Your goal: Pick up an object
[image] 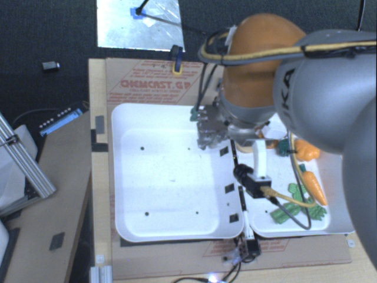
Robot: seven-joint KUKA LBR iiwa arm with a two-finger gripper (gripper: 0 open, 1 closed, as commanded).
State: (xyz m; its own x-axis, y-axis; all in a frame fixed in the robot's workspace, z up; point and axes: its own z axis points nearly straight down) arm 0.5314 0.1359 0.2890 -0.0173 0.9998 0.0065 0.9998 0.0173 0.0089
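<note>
Inventory, largest item first.

1. Arm [330, 87], count one: grey casing with an orange section above the wrist. It enters from the right and passes over most of the right bin.
2. Cardboard sheet [153, 84], count one: red print along its far edge. It lies under both bins.
3. Bins, count two: the left bin [165, 181] and the right bin [288, 230], white and shallow, sit side by side with their inner rims touching.
4. Silver sheet [138, 16], count one: lies on the dark surface beyond the cardboard.
5. Gripper [206, 135], count one: sits over the far right corner of the left bin. From here its opening cannot be told, nor whether it has hold of anything.
6. Pickable objects, all in the right bin, well apart from the gripper:
   - Orange, count two: a carrot [313, 186] lying at a slant, and a rounded orange piece [306, 152] just beyond it, partly under the arm.
   - Green, count three: a green block [281, 216] near the front rim, a second green piece [318, 212] to its right, and a third green piece [293, 189] just left of the carrot.
</note>
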